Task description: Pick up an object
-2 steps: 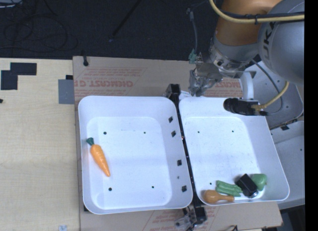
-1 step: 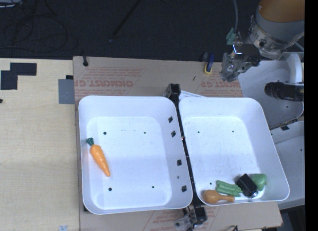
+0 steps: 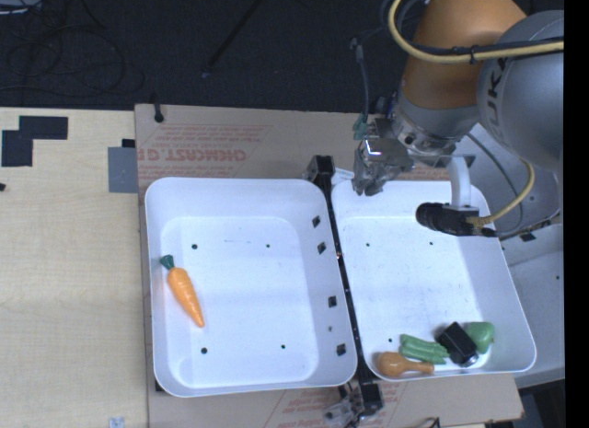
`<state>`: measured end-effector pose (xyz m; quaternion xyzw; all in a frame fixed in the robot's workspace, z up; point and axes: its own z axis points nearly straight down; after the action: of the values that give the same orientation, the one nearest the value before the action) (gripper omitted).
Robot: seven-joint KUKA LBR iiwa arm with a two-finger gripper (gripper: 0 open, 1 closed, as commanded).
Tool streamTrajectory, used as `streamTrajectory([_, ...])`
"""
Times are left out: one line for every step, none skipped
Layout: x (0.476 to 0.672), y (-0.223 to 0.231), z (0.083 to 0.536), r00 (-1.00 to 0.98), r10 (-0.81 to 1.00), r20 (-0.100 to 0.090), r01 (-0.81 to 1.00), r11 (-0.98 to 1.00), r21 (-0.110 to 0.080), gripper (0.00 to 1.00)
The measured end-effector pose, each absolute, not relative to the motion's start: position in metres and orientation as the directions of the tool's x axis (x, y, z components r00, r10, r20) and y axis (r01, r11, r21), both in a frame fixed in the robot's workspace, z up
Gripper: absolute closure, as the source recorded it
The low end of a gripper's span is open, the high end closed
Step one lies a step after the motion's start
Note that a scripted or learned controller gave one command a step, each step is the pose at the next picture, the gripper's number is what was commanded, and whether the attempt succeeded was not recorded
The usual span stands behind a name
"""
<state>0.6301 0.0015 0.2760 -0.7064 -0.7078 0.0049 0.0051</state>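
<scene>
Camera view: a carrot (image 3: 186, 295) — orange, tapered, green-topped — lies at nine o'clock in the left bin (image 3: 235, 194); the gripper (image 3: 371, 178) hangs at one o'clock, its state unreadable.

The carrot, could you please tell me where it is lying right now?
The carrot lies in the left bin, close to its left wall, alone and far from the gripper at the right bin's back edge.
</scene>
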Motion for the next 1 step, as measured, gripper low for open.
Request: streamTrajectory([0.602,0.0725,0.3627,-0.005,1.0,0.001,1.0,0.005,0.001,1.0])
